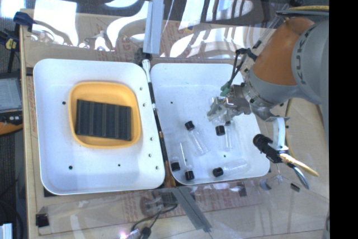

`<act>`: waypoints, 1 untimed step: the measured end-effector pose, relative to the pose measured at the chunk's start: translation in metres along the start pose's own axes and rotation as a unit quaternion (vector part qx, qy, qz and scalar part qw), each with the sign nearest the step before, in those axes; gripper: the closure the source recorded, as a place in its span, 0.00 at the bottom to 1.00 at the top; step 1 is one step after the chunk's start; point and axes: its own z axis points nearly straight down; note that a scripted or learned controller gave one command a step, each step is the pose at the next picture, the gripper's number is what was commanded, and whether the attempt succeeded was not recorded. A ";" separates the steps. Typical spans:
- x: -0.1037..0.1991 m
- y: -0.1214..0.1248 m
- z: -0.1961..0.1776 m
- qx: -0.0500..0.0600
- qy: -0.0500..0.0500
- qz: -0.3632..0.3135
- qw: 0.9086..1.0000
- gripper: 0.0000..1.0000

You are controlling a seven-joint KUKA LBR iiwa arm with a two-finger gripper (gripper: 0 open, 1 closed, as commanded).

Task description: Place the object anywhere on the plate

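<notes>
Now over right bin point(168, 87), pincer point(222, 108) low among vials point(197, 140); cannot tell if open or holding anything. Pick one vial w/ centred grip, lift straight, carry left to plate point(104, 92).

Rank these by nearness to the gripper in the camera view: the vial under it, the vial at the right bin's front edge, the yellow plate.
1. Vial under the gripper, right bin.
2. Front-edge vial, right bin.
3. Yellow plate, left bin.

The gripper point(219, 111) is blurred by glare, so its fingertips cannot be made out. The clear vials point(197, 144) around six o'clock of it are barely resolved against the right bin point(168, 87), and the arm point(296, 64) is cut off at three o'clock.
</notes>
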 end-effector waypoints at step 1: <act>0.057 -0.051 0.023 0.002 0.000 -0.053 0.999 1.00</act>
